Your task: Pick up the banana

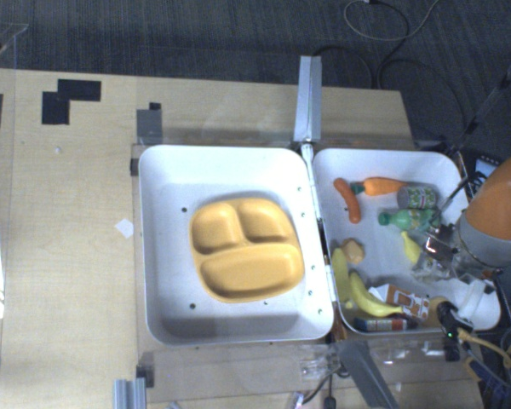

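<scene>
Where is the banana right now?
The banana lies in the right bin, near its front-left corner, just below a small potato and beside a green-yellow fruit.

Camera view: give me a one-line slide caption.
Arm reaches into the right bin of toy food; the banana lies near its front edge, yellow divided tray in left bin.

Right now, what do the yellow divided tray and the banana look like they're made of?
Yellow divided tray: probably moulded plastic, satin finish, judging by its rounded compartments and soft highlights. Banana: even yellow, smooth skin; could be a plastic toy or real fruit, the view leaves it open.
</scene>
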